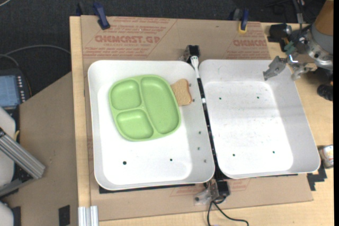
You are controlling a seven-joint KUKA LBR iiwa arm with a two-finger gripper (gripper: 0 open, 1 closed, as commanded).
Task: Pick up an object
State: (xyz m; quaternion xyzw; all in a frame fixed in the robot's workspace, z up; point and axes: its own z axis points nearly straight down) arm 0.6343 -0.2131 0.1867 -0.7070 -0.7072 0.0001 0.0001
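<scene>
On my feed, far to the left of the pincer, the left bin (106, 164) holds a green divided plate (144, 107) lying flat in its upper half. A tan, biscuit-like piece (183, 92) rests against the plate's right rim, on the side facing the pincer, touching or just beside the plate. Between that bin and the pincer lies the right bin (254, 129), its white floor speckled with small dark dots. The pincer (283, 67) hovers over the right bin's upper right corner, well apart from the tan piece. I see its fingers spread apart with nothing between them. The desk (132, 34) beneath is brown board with red lettering.
</scene>
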